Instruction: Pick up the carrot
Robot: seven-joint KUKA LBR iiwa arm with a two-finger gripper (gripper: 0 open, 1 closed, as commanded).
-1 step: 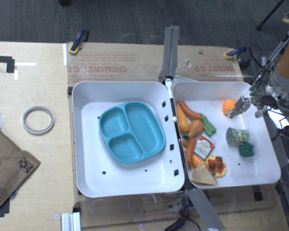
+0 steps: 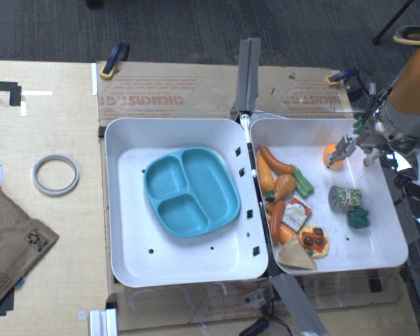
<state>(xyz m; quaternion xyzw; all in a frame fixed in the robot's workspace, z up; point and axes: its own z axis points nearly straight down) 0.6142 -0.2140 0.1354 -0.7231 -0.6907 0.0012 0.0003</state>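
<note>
**Ana:** Carrot (image 2: 285,186) is what we're after, so where is it?

**Ben:** Start with the big things. The bench (image 2: 49,117) bears two white bins. The left bin (image 2: 126,257) has a blue divided plate (image 2: 191,191) in it, and the right bin (image 2: 385,254) has the toy food. The arm (image 2: 411,93) reaches over the right bin's far right corner. I take the carrot to be the tan-orange tapered piece with a green top, in the crowd along that bin's left wall. I can't be sure, since several pieces there are orange.

**Ana:** And the gripper (image 2: 358,152)?

**Ben:** It's well apart from the carrot, across the bin. Its two fingers look spread with nothing between them. A small orange piece (image 2: 332,156) lies just beside the left one.

**Ana:** So how should the reach go?

**Ben:** I'd say it has to cross to the left side first, passing over the can (image 2: 345,198) and the dark green lump (image 2: 358,218). The carrot is hemmed in by a sausage (image 2: 276,162) behind it, a snack packet (image 2: 295,215) in front and the pizza slice (image 2: 312,241) further forward. Come straight down and close across the carrot's narrow width, at mid-body. The neighbours look close enough to get caught or nudged.
</note>
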